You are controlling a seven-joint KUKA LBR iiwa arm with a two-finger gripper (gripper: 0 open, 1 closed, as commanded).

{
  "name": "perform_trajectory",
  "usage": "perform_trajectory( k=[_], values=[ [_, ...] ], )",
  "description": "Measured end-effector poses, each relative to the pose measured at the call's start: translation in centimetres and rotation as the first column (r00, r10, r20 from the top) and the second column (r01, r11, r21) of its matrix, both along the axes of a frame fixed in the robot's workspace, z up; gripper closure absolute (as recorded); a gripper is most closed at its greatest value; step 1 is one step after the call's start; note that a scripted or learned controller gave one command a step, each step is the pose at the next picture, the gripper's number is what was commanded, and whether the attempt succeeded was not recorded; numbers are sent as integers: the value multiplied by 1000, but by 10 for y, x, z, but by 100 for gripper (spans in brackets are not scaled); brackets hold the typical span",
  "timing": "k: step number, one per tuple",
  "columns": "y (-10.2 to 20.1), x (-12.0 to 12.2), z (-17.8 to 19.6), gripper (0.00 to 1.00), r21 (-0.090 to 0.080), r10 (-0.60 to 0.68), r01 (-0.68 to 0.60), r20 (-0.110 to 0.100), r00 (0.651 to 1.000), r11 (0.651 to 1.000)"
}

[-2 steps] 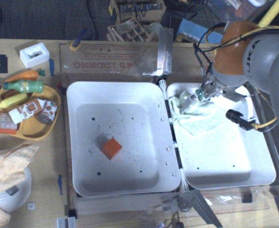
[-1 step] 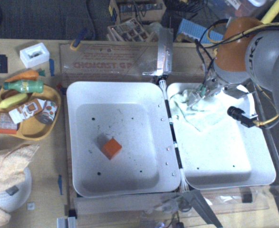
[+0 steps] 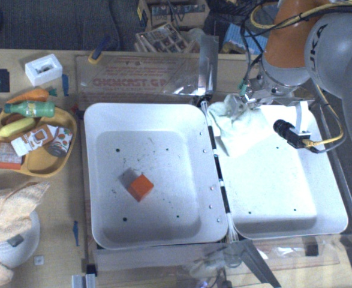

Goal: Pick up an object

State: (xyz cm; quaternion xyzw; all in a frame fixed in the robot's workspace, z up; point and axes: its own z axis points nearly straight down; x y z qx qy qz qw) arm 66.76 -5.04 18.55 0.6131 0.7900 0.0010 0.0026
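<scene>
**End effector works at a white cloth while an orange block waits in the next bin**

Nearest us, at the front of the surface (image 3: 164, 263), the left bin (image 3: 104, 221) holds a single orange block (image 3: 142, 188), lying a little left of the bin's middle, well clear of every wall. The right bin (image 3: 283, 221) beside it is bare across its near half. Farther back, at that bin's far left corner, a crumpled white cloth (image 3: 235, 131) drapes over the rim beside the divide between the bins. We see the end effector (image 3: 246, 102) right at the cloth's upper edge, below the arm's orange band (image 3: 289, 23); whether its fingers are spread or closed on the fabric, we cannot tell, since cloth and metal blur together there. Off to the far left, a yellow bowl (image 3: 32, 167) of toy food sits outside both bins.

In our judgement the step in hand is a grasp at the cloth. To do it well, we would have the fingers bite into a raised fold rather than a flat edge, close fully before lifting, and rise straight up so the fabric clears the rim without snagging on the divide.
</scene>
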Motion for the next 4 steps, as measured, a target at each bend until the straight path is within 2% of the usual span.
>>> perform_trajectory(
  k=[1,2,3,4],
  values=[
    [-49,0,82,100,-1,139,-139,-1,990,990],
    [-42,0,5,100,1,479,-479,-5,878,878],
    [-21,-5,42,100,-1,283,-283,0,959,959],
    [17,-1,18,100,1,94,-94,-7,996,996]
  ],
)
